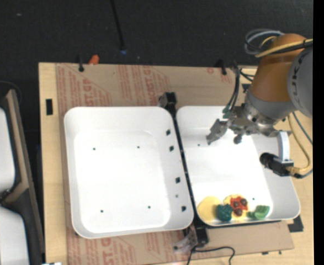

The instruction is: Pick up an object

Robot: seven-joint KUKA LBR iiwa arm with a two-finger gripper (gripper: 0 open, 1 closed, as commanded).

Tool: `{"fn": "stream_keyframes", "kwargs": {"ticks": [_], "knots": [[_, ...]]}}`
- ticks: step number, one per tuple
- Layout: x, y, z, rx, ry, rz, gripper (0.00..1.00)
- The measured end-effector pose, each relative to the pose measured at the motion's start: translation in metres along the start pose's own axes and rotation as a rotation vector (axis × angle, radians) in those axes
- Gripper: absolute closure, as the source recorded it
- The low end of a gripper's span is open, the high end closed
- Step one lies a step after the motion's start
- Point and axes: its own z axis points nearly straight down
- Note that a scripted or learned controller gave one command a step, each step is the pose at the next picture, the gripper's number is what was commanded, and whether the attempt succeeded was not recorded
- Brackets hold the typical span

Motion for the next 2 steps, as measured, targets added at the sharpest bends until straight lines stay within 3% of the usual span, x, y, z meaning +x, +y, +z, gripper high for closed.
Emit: {"fn": "stream_keyframes", "kwargs": {"ticks": [1, 2], "knots": [[0.000, 0.002, -0.004, -0.008, 0.000, -0.001, 0.00], [-0.008, 0.008, 0.050, -0.004, 0.000, 0.000, 0.00]]}}
